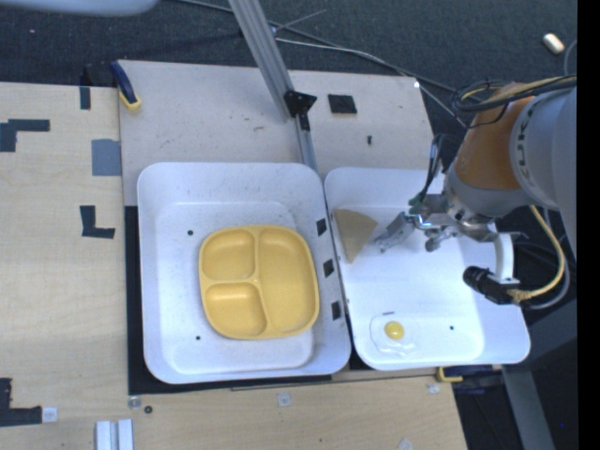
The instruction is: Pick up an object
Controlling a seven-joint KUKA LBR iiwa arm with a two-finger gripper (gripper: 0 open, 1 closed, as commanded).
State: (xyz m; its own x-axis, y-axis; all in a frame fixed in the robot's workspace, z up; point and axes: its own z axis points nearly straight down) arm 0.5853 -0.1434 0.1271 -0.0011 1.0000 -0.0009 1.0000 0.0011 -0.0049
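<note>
Gripper [389, 235] over right bin [450, 345], beside tan wedge [353, 231]; can't tell its grasp state. Better to centre over wedge, then descend straight.

We see the arm [525, 148] cut off by the right edge, its bulk covering the right bin's [422, 289] far right corner. The tool [398, 233] is too small and blurred for us to tell how its fingers stand. The worktop [56, 251] runs off the left edge.
</note>
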